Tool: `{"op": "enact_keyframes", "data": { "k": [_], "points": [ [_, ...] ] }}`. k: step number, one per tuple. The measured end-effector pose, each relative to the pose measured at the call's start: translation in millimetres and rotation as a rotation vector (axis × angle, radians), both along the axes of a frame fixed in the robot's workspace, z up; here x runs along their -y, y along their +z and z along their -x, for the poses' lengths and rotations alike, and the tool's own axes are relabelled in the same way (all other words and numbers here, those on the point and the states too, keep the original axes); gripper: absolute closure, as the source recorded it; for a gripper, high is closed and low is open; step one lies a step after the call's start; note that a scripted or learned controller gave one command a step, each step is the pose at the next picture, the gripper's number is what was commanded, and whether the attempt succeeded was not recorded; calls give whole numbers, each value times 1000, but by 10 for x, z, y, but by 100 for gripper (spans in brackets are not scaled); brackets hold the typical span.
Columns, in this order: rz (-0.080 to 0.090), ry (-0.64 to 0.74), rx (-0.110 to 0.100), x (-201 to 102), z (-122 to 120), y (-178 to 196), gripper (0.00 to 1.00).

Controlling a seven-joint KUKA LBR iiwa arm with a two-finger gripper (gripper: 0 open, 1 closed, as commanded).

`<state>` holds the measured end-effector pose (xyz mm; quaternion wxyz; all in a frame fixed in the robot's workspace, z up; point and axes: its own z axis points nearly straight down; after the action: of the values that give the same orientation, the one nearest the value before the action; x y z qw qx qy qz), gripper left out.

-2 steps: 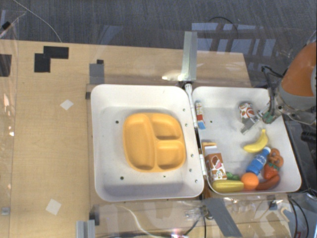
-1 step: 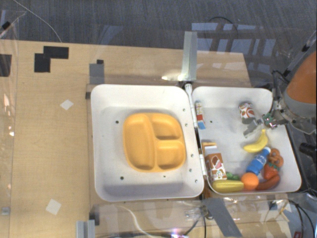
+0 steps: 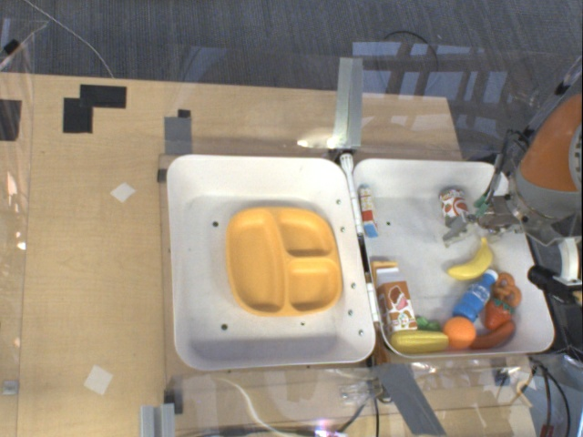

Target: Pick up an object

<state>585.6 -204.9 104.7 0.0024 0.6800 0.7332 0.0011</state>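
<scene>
My gripper (image 3: pixel 475 222) hangs over the right bin (image 3: pixel 410 185), reaching in from the right edge. It sits just right of and below a small red-and-white can (image 3: pixel 452 203) and just above a yellow banana (image 3: pixel 472 263). Nothing is visibly held in it. Lower in the bin lie a blue bottle (image 3: pixel 474 297), an orange (image 3: pixel 461 332), a red pepper (image 3: pixel 497 329), a yellow corn-like piece (image 3: pixel 419 340) and a red carton (image 3: pixel 396 306). A slim red-and-blue tube (image 3: pixel 366 213) rests against the bin's left wall.
The left bin (image 3: pixel 196 244) holds a yellow divided plate (image 3: pixel 282 260). A metal post (image 3: pixel 349 103) stands behind the seam between the bins. The arm's orange band (image 3: pixel 551 153) is at the right edge. Bare bin floor lies between the tube and the can.
</scene>
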Motion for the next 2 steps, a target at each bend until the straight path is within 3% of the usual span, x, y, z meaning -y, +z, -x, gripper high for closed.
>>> {"op": "enact_keyframes", "data": {
  "k": [1, 2],
  "points": [
    [4, 196, 12, -185, -47, 1354, 0],
    [5, 202, 9, -194, -51, 1432, 100]
  ]
}}
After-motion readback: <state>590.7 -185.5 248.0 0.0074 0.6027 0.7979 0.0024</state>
